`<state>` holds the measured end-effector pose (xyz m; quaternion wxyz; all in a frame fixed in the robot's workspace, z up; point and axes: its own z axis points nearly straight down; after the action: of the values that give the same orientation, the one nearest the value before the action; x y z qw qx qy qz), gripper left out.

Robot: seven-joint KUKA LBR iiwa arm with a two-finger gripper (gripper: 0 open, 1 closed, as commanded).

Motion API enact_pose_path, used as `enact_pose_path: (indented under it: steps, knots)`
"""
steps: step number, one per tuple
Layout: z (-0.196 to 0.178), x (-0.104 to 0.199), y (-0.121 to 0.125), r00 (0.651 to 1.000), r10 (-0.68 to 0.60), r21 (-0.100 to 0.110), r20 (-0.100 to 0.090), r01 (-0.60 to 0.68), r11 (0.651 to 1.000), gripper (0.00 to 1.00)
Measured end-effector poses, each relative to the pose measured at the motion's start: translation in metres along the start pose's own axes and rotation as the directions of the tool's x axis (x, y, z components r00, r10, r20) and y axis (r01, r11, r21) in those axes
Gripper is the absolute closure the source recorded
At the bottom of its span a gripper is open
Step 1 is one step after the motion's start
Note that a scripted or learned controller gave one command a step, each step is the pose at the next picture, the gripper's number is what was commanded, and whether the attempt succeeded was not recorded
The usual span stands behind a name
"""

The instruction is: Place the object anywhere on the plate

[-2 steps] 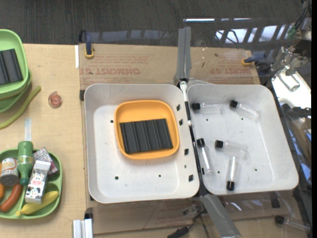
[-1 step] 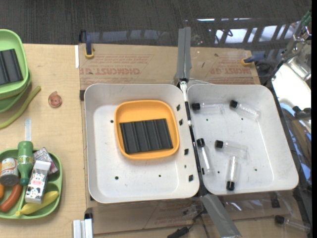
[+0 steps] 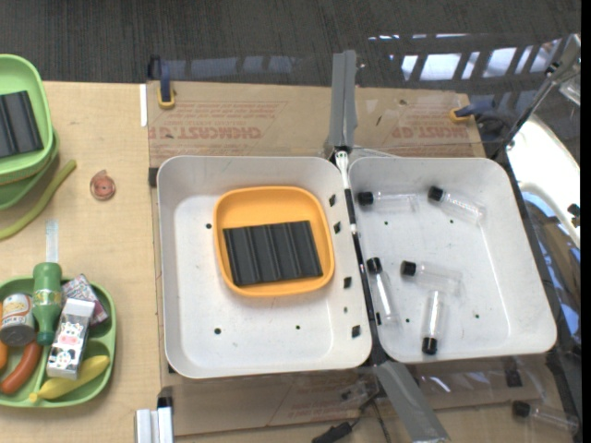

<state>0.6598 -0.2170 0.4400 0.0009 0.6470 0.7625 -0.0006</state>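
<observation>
At the far left of the tan tabletop [image 3: 102, 247], a stack of green trays [image 3: 28, 169] sits cut off by the frame edge, with a black ridged slab [image 3: 18, 125] lying in the top one. Just right of it lies a small pink round thing [image 3: 103, 186]. Below, a green dish [image 3: 97, 369] holds toy food: a green bottle [image 3: 46, 298], a can [image 3: 16, 310], a small carton [image 3: 66, 340], a red sausage [image 3: 18, 367] and a banana [image 3: 69, 383].

Brown cardboard [image 3: 249, 123] lies under both bins, with an orange clamp [image 3: 166, 95] at its upper left corner. The left bin [image 3: 189, 340] carries the orange plate [image 3: 272, 206] in its upper middle. A black ridged insert [image 3: 273, 253] lies flat on the plate's lower half and nothing else rests on it. A grey post [image 3: 343, 90] stands behind the seam where the bins meet.

The right bin [image 3: 517, 321] holds five clear tubes with black caps, lying loose and apart:
- one [image 3: 388, 199] near the upper left
- one [image 3: 457, 206] at the top middle
- one [image 3: 379, 293] along the left wall
- one [image 3: 429, 273] in the centre
- one [image 3: 431, 317] towards the lower edge, cap downward

All of them lie in this bin, well apart from the plate.

Whether the pincer is released or clenched cannot be told here.

A second orange clamp [image 3: 462, 113] sits behind the right bin. Dark carpet [image 3: 231, 17] runs along the top, and a metal frame [image 3: 462, 58] stands at the upper right.
</observation>
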Motion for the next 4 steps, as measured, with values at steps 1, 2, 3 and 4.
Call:
enact_pose_path:
  steps: [1,2,3,4]
  knots:
    - [-0.001,-0.005,-0.001,0.942,-0.336,-0.001,0.000,0.336,0.942,1.00]
    - [-0.001,-0.005,-0.001,0.742,-0.670,-0.002,-0.001,0.670,0.742,1.00]
    - [-0.002,0.014,-0.116,0.696,-0.718,-0.002,0.000,0.718,0.696,1.00]
    - [-0.001,0.003,-0.047,0.460,-0.888,-0.002,0.002,0.888,0.460,1.00]
